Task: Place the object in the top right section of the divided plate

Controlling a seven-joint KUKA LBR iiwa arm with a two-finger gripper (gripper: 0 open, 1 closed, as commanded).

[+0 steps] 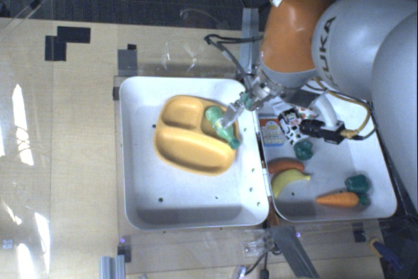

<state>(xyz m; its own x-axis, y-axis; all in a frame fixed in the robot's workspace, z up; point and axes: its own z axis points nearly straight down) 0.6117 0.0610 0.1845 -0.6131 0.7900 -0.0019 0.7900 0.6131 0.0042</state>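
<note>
A yellow divided plate point(189, 144) lies in the left white bin point(140, 199). Its top right section holds a small green object point(214, 119), which reaches toward the plate's right rim. My gripper point(227, 122) comes down at a slant from the upper right, tip over that section. It is shut on the green object, with green showing on both sides of the narrow fingers point(236, 109). The grey arm with its orange band point(294, 32) hangs over the divide between the bins.
The right bin point(385, 206) holds a printed carton point(271, 132), a small black-and-white toy point(291, 122), a teal piece point(303, 151), a red-orange piece point(285, 165), a banana point(289, 181), a carrot point(339, 200) and a dark green piece point(358, 183). Cables point(353, 131) trail from the wrist.
</note>
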